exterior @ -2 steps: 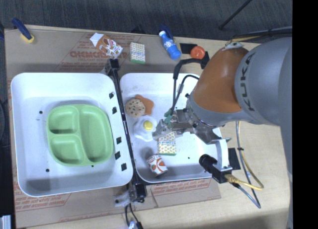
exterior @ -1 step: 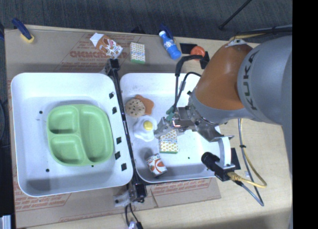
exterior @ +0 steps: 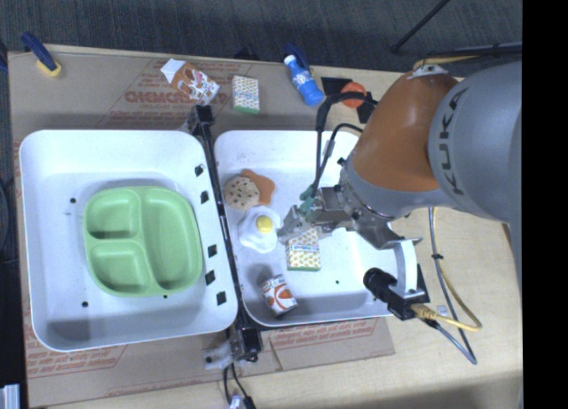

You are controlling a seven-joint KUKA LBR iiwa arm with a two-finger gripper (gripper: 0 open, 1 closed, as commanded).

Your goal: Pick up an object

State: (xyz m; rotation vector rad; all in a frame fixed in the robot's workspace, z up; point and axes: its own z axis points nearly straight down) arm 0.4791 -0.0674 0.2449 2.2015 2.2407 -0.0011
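Observation:
My gripper (exterior: 295,221) hangs low over the middle of the right bin (exterior: 346,310), reaching in from the right under the grey and orange arm. It sits just above a small yellow and green carton (exterior: 304,253) and beside a toy fried egg (exterior: 260,229); whether it touches either one I cannot tell. A round cookie (exterior: 240,192) and an orange piece (exterior: 262,184) lie further back on the left. A small red and white can (exterior: 278,294) lies near the bin's front.
The left bin (exterior: 44,221) holds a green divided plate (exterior: 142,240). Behind the bins on the cardboard lie a snack packet (exterior: 191,83), a small green box (exterior: 246,94) and a blue bottle (exterior: 304,81). Cables trail at the bench's right.

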